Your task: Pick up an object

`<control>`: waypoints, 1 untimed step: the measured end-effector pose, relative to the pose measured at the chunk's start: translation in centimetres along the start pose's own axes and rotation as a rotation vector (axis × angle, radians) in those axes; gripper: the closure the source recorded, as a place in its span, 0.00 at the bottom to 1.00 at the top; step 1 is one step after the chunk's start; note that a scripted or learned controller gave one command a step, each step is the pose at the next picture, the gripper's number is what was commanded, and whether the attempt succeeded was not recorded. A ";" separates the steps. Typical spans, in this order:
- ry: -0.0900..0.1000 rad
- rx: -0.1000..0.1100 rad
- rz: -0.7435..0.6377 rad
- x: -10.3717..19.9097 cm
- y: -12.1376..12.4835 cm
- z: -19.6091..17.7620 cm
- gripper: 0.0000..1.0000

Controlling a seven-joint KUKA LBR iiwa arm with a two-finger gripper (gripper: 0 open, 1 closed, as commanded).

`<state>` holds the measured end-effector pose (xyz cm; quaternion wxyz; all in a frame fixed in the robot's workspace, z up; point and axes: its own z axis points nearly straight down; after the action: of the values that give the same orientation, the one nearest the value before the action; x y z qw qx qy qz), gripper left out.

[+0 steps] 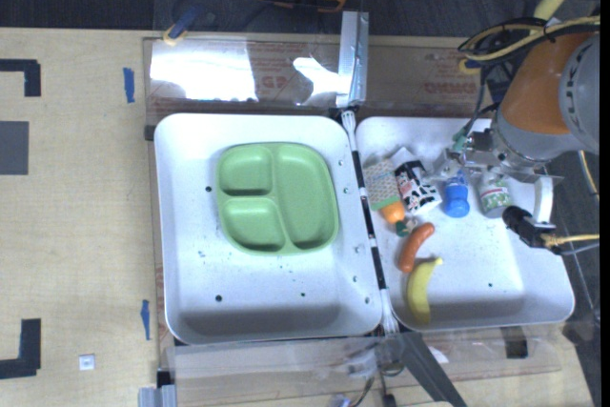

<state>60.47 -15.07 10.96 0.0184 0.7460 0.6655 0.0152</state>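
The right bin (496, 286) holds several small items. A yellow banana (419, 287) lies near the front with a red sausage (415, 243) just behind it. Further back sit an orange carrot piece (393, 211), a black-and-white can (413, 185) and a speckled packet (380, 179). A blue bottle (457, 197) and a green-and-white round item (494, 198) rest at the back right. My gripper (474, 165) hangs low over the bin's back right part, just above and between these last two. I see nothing held in it.
The left bin (191, 281) bears a green divided plate (277, 196). A clear plastic panel (248, 62) and a metal bracket (353, 57) stand behind the bins. The arm's grey body with its orange band (543, 100) overhangs the right bin's back corner, with cables trailing.
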 end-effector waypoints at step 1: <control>0.001 0.006 -0.051 -0.5 1.0 0.2 0.00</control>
<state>61.37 -15.65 10.78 0.0161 0.7288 0.6844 0.0133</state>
